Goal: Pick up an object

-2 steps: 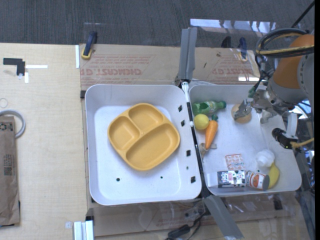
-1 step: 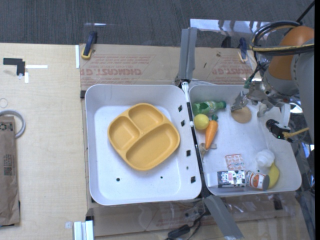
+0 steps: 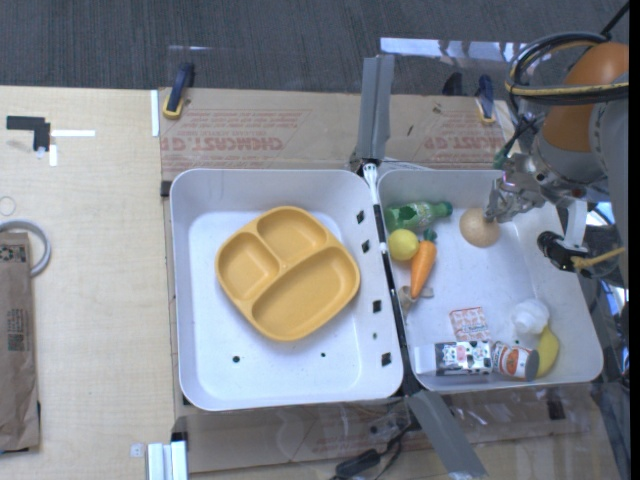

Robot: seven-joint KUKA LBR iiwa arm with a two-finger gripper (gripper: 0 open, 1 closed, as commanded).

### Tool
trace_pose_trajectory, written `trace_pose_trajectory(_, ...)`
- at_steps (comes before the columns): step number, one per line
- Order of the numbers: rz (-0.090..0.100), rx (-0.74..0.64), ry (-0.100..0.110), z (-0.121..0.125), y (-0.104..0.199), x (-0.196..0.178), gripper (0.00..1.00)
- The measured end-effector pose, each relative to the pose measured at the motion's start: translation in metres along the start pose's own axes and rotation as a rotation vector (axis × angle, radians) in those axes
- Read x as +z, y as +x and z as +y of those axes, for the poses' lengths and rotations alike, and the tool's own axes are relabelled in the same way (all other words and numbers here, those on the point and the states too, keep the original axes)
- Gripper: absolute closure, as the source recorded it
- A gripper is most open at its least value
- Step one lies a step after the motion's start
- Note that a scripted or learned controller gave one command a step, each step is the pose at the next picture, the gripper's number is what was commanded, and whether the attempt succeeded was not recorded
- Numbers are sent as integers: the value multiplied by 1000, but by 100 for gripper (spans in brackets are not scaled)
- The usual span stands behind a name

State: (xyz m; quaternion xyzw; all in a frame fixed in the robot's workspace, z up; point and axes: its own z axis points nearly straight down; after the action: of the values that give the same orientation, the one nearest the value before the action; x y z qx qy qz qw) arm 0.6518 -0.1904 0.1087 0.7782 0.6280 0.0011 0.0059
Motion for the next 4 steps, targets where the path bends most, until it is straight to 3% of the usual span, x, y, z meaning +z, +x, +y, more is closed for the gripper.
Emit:
trace_pose_trajectory(1,0,0,1,0,0,1,0)
trace_pose_trajectory(3,16,144,-6,-26,-19,7,0)
trace_pose_trajectory(4,9,413,-4,-37,-13,8,0)
